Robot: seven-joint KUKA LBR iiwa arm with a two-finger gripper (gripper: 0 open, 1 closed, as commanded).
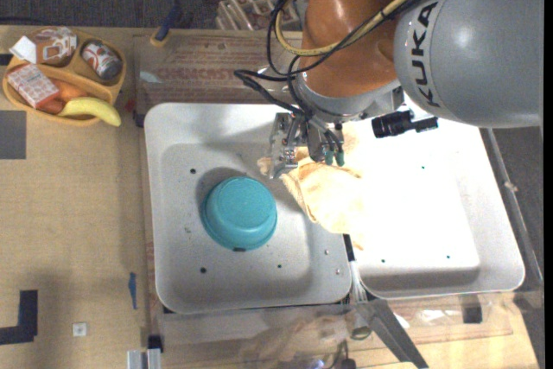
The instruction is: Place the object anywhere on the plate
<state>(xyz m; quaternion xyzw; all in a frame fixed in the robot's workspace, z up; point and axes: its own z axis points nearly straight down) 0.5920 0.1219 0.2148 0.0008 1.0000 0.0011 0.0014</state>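
The grey arm's two-finger gripper (304, 149) points down, jaws pinching a limp pale yellow cloth (330, 194) beside the teal round plate (240, 213)

Blue bowl (240, 213) mid left bin (173, 272); surrounding floor free.

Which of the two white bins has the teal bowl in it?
The left bin. The teal bowl sits upside down on its floor, while the right bin holds none; a yellowish cloth drapes between them.
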